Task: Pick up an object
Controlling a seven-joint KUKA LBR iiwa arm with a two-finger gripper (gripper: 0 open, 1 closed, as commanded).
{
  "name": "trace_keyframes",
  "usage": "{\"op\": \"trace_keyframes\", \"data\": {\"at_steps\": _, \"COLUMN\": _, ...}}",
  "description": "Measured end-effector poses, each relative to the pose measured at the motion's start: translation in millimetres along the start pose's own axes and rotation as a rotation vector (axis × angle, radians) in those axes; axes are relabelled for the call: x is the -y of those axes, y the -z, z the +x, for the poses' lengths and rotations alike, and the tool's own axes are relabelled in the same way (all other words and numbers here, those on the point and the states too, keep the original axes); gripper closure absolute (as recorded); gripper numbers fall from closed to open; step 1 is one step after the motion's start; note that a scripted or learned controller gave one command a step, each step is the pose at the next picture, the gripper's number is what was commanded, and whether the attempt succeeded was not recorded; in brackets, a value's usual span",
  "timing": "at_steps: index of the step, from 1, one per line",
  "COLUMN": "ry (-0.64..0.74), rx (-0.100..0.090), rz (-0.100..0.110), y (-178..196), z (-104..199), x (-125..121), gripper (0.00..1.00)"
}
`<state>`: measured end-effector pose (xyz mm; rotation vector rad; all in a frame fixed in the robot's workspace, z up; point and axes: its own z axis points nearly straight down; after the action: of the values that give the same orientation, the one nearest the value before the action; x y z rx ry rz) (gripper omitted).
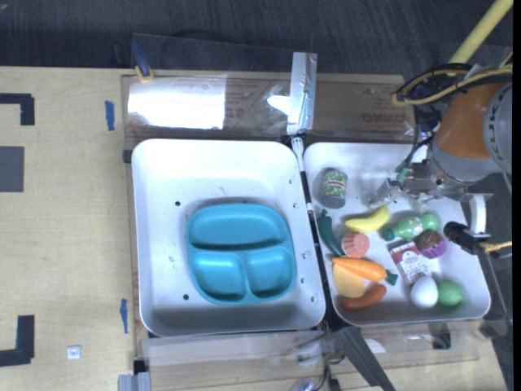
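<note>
Two shallow white bins (155,218): metal two-finger gripper (404,182) (finger state cannot be determined) sits right of frame, above yellow plastic banana (368,219).

Even bright light, glare on plastic sheet (175,104).

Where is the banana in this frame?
The banana lies in the right bin, near its middle toward the divider side, just below the green can and above the carrot.
</note>
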<state>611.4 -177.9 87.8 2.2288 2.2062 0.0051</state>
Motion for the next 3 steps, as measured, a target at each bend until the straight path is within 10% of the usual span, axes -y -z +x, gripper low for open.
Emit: {"op": "trace_keyframes", "data": {"at_steps": 3, "ry": -0.068, "rx": -0.002, "rz": 0.000, "y": 0.8, "z": 81.9, "x": 129.5, "gripper": 0.00}}
